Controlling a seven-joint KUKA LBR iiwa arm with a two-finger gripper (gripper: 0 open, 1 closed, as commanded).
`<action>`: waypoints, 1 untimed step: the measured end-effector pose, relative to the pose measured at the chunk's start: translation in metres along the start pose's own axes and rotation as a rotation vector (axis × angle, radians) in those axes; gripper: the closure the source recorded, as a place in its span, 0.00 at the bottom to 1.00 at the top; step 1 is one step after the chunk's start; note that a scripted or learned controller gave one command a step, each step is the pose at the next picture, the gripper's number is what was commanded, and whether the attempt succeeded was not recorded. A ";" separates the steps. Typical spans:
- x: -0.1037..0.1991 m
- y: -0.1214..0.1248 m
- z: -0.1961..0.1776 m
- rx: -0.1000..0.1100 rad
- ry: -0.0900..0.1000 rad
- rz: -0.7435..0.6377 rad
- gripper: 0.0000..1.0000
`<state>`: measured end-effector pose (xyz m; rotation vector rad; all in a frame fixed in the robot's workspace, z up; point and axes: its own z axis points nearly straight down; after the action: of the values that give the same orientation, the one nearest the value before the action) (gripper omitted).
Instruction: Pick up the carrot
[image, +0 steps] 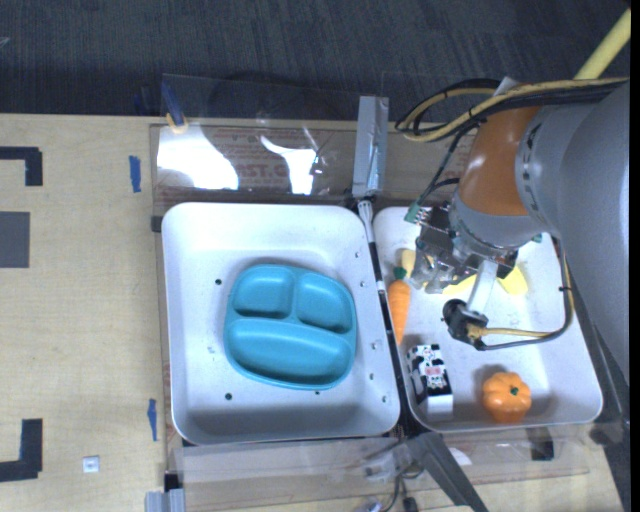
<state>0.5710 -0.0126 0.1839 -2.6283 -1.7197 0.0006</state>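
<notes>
An orange carrot (398, 308) lies along the left wall of the right bin (560, 400), pointing toward the front. My gripper (437, 272) hangs over the back part of that bin, just right of the carrot's top end and a little above it. The wrist body hides the fingertips. Nothing shows between the fingers.
The left bin (190, 400) holds a blue divided plate (291, 324). In the right bin sit a small orange pumpkin (505, 394), a black-and-white cow-patterned box (431, 376), and a yellow piece (514, 281) under the wrist. A yellow-black cable (500, 338) loops over the bin.
</notes>
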 end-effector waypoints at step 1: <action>0.024 0.021 -0.008 -0.002 -0.001 -0.180 1.00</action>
<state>0.6002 0.0007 0.1915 -2.4650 -1.9506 -0.0002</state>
